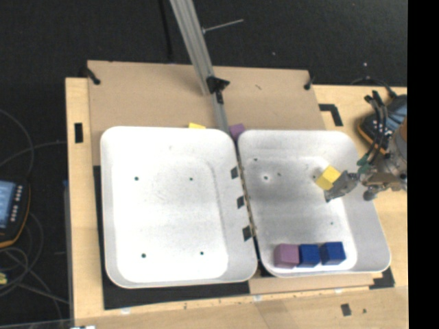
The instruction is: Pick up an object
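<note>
A yellow block (pixel 328 177) lies in the right bin (pixel 295 156), near its right side. My gripper (pixel 352 192) reaches in from the right, just right of and slightly below that block. Its fingers stand open, and the left fingertip (pixel 334 192) is close against the block's lower right corner. Nothing sits between the fingers. Along the bin's front wall a purple block (pixel 287 255) and two blue blocks (pixel 309 254) (pixel 334 252) stand in a row.
The left bin (pixel 164 204) adjoins the right one. Behind the bins, on the brown board, lie a small yellow piece (pixel 197 125) and a purple piece (pixel 236 130). A slanted metal rail (pixel 194 40) runs down to the bins' back junction.
</note>
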Action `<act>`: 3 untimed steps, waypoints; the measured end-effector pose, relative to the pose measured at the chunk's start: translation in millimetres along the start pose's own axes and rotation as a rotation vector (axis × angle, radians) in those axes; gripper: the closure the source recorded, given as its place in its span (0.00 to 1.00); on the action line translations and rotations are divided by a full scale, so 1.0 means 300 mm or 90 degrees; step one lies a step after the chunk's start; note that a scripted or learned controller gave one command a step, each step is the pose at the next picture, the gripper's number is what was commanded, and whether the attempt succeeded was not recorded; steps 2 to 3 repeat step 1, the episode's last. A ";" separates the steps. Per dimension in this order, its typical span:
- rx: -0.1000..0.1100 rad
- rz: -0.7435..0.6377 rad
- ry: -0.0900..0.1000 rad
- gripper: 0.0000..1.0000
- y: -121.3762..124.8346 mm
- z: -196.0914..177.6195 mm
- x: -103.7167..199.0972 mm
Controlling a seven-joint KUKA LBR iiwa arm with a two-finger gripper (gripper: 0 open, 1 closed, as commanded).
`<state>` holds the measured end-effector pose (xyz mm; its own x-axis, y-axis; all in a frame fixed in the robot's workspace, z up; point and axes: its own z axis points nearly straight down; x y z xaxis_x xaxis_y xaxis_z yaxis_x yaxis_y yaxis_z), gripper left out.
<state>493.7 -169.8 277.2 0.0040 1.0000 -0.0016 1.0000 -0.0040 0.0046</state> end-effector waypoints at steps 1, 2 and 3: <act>0.006 -0.002 0.001 0.00 0.061 0.550 -0.146; 0.006 -0.002 0.001 0.00 0.061 0.550 -0.146; 0.006 -0.002 0.001 0.00 0.061 0.550 -0.146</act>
